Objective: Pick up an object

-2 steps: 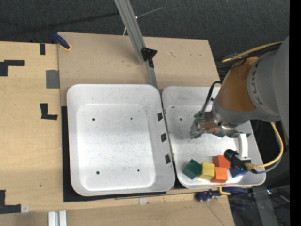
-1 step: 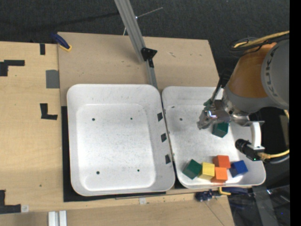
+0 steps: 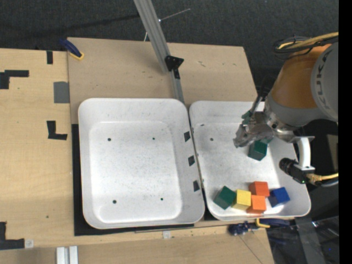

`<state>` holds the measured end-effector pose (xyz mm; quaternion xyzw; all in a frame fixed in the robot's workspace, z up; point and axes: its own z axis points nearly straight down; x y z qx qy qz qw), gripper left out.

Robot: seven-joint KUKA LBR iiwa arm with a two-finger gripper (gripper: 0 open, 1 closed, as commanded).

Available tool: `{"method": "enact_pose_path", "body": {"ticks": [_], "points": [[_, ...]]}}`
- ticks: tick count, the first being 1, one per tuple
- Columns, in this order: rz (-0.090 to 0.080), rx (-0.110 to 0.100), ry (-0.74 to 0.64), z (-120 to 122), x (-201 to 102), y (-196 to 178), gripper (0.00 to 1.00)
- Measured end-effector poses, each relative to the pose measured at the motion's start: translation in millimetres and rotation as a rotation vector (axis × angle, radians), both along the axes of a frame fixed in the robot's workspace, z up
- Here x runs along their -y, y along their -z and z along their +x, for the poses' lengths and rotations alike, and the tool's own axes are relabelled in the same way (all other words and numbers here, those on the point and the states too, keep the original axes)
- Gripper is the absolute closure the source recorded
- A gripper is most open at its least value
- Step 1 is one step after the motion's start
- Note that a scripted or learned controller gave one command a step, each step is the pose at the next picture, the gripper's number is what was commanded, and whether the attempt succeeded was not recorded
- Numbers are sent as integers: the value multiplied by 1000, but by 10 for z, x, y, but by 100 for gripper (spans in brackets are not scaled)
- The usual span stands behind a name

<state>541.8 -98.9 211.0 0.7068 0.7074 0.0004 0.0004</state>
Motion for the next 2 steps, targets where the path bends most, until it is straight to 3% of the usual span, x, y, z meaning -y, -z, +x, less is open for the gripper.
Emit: {"method": "enact_pose_path", "body": {"ticks": [2], "points": [[2,-1,-6,237,-1022,-173,100]]}}
